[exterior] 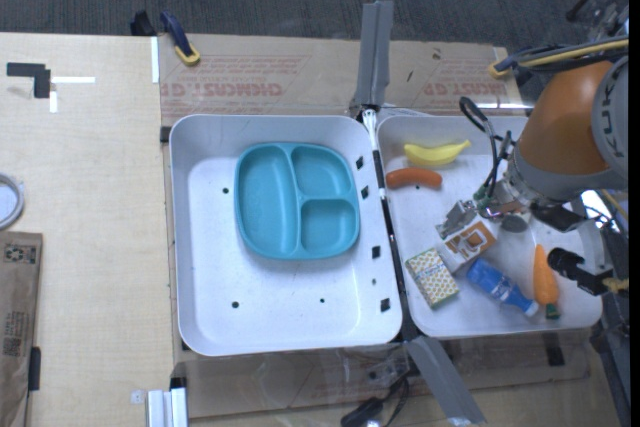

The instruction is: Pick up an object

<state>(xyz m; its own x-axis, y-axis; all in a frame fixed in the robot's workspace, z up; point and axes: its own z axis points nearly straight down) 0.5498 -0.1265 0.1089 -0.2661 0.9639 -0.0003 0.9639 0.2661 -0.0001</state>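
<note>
the gripper (462, 223) hovers low at centre right over a small card (471, 240); fingers apart; centre them before closing.

Right bin crowded, left bin mostly open

The right bin (590, 310) packs a banana (436, 152), sausage (413, 178), patterned box (432, 276), blue bottle (499, 286) and carrot (544, 279) close together, leaving bare floor mainly along its left wall; the left bin (200, 265) has open white floor around the teal divided plate (297, 200).
</note>
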